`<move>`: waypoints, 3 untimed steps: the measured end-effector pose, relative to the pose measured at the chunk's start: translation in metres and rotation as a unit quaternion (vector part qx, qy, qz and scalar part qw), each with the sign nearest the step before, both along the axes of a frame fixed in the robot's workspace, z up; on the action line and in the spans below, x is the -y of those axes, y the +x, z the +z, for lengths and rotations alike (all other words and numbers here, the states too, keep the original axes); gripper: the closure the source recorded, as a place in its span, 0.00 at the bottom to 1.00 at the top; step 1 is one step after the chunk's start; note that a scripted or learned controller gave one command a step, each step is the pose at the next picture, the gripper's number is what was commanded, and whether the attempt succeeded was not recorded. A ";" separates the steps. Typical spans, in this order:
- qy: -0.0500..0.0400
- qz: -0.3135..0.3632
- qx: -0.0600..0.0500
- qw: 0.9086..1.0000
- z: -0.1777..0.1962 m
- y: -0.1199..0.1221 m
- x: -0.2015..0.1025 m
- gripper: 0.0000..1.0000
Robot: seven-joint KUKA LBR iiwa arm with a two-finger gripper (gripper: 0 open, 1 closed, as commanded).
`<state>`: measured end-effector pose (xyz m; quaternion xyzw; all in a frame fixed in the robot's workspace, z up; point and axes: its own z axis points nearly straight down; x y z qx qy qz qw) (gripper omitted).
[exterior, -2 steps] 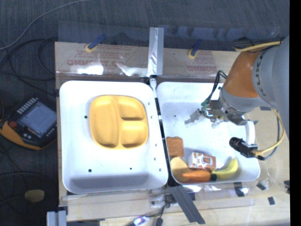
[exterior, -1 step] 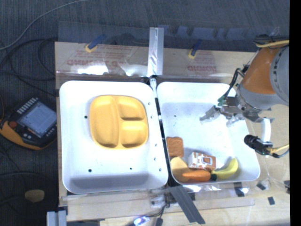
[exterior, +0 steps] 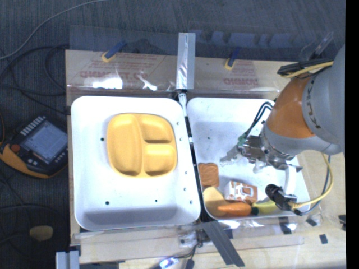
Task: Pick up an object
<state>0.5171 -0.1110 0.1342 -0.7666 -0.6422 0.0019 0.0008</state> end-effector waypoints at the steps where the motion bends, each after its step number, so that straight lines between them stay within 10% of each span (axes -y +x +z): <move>1: 0.000 0.057 0.000 0.998 0.017 -0.030 0.001 0.00; 2: 0.001 0.152 0.001 0.988 0.058 0.008 0.027 0.00; 3: -0.001 0.013 0.000 1.000 0.074 0.053 0.021 0.00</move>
